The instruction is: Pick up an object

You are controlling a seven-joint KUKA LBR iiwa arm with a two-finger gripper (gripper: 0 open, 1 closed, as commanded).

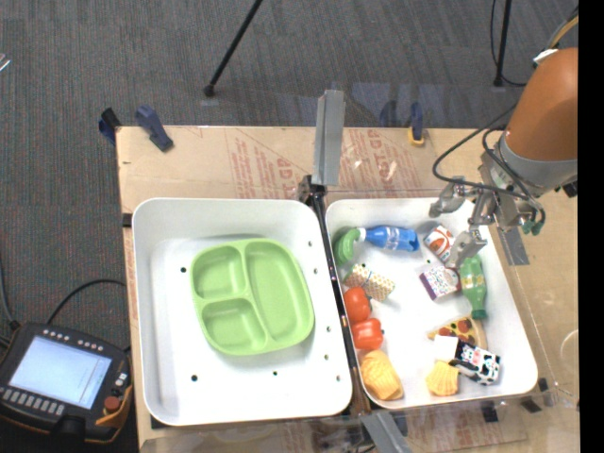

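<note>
Dark grey carpet floor (66, 55); tripod legs (236, 36) stand behind the plywood desk (245, 163); handheld control pendant (61, 376) lies lower left, cable attached.

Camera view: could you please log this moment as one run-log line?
hand: above right bin, near green bottle | holding: nothing visible | left bin: green divided plate

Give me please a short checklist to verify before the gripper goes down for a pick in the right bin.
1. Gripper is above the right bin: ok.
2. Nothing held between its fingers: ok.
3. Target below: red-white can and green bottle both close; which one, cannot tell.
4. Space around target: purple carton touches the bottle: not ok.
5. Fingers open enough: cannot tell.
6. Green tray lies in the left bin, out of the way: ok.
</note>
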